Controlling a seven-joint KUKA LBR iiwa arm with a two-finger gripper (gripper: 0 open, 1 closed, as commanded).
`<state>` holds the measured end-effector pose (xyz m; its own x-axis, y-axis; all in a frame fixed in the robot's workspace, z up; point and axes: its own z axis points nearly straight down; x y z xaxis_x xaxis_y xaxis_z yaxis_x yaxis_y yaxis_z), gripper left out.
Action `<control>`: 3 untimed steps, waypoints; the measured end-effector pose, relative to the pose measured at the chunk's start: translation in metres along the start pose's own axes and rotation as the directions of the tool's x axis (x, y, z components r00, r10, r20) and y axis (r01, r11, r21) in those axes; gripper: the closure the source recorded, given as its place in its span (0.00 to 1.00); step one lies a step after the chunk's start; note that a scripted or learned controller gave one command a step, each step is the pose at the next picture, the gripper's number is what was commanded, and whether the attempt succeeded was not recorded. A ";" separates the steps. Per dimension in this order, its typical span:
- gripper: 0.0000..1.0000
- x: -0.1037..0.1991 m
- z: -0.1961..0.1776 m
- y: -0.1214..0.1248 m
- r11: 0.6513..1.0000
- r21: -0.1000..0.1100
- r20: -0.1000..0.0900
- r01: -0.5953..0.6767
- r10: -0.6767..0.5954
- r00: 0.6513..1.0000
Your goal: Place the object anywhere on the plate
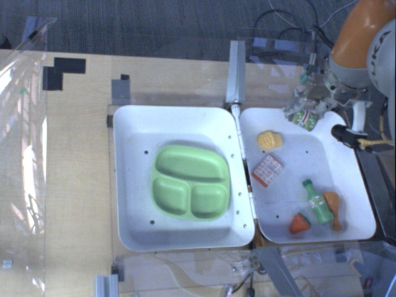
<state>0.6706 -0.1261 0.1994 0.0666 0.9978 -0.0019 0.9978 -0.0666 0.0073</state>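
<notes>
Your gripper (307, 113) is clamped on a green-white carton (305, 119) above the right bin's (365, 228) far edge — green plate (189, 181) sits in the left bin (133, 228).

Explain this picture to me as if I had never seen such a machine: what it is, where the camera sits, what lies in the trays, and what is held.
One camera looks down at a slant on a bench. The grey and orange shape at the right is a robot arm; its gripper has a small green and white packet between its fingers, above the right bin's far edge. That bin also holds a yellow cookie-like piece, a red and white box, a green bottle, an orange carrot-like piece and a red strawberry-like piece. The left bin holds a green divided plate, where an object should go.
</notes>
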 end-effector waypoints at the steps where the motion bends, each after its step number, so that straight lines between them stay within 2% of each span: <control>1: 1.00 0.047 0.013 -0.101 1.000 0.003 -0.003 -0.023 0.023 1.000; 2: 1.00 0.119 0.013 -0.150 0.993 0.004 -0.004 0.122 -0.122 0.993; 3: 1.00 0.204 0.013 -0.133 0.905 0.001 -0.005 0.426 -0.426 0.905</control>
<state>0.5516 0.0861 0.1853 -0.3646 0.9312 -0.0002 0.9312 0.3646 0.0050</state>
